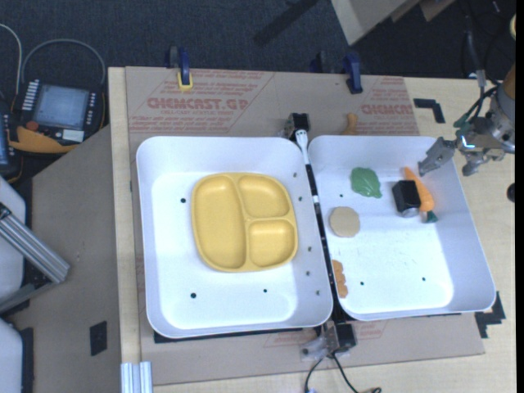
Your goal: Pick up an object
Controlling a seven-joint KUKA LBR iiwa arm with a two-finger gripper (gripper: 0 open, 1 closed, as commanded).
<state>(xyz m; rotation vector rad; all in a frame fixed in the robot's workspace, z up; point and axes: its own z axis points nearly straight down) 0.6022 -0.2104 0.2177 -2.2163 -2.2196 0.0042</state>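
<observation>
We see the gripper [453,158] spread open and holding nothing, above the right bin's [409,293] far right edge. Just beside it lie a carrot [419,193] touching a black block [405,197] — green piece [365,181] and tan disc [345,221] further left.

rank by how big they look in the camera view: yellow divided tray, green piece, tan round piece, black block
1. yellow divided tray, by far the largest
2-4. green piece, tan round piece and black block look too alike in size to rank
</observation>
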